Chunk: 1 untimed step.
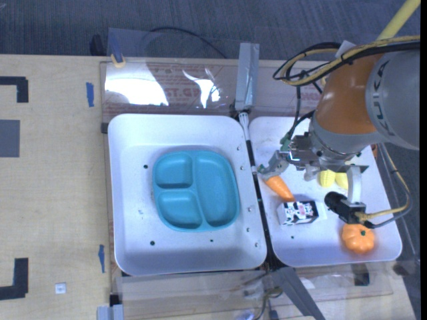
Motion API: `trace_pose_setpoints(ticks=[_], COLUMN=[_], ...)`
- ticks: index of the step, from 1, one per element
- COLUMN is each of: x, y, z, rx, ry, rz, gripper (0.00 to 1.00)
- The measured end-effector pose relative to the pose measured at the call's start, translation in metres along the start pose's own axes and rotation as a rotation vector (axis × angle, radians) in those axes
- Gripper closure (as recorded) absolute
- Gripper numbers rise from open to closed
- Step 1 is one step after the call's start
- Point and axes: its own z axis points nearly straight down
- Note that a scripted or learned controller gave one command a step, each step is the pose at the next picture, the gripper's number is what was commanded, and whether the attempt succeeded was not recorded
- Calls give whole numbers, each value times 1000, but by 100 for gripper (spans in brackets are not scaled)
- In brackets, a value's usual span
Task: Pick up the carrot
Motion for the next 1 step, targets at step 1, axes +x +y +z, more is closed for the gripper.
trace_pose_setpoints(ticks=[1], x=[-77], y=[28], z=[46], rx=[-1], ry=[-5], rz=[-69], gripper=[0])
